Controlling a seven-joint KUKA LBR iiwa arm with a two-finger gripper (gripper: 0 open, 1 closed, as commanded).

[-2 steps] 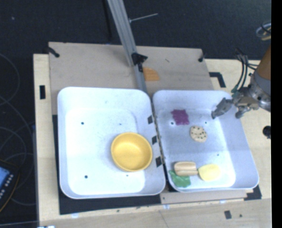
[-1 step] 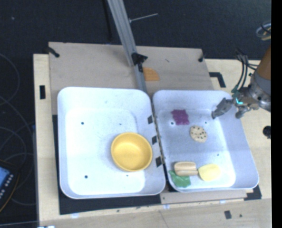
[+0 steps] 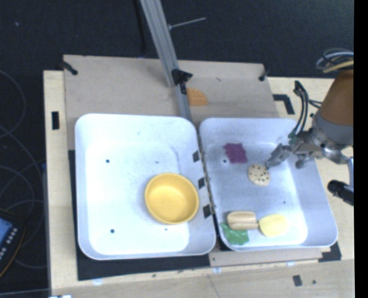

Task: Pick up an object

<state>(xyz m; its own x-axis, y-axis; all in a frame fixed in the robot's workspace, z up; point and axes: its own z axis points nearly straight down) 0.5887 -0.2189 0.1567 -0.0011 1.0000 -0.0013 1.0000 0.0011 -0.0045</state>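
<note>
pincer (image 3: 277, 158) beside round cookie (image 3: 258, 175)

Qty: 2 white bins (image 3: 90, 166). Left bin: 1 yellow bowl (image 3: 171, 198). Right bin: 1 purple piece (image 3: 236, 152), 1 speckled cookie (image 3: 258, 175), 1 bread roll (image 3: 242, 220), 1 yellow lump (image 3: 273, 225), 1 green scrap (image 3: 234, 234).

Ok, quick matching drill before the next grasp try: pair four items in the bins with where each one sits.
Things:
1. yellow bowl
2. purple piece
3. speckled cookie
4. green scrap

Places:
A. right bin's near-left corner
B. left bin, near side
C. just below the gripper
D. upper part of the right bin

Pairs: 1-B, 2-D, 3-C, 4-A
</note>
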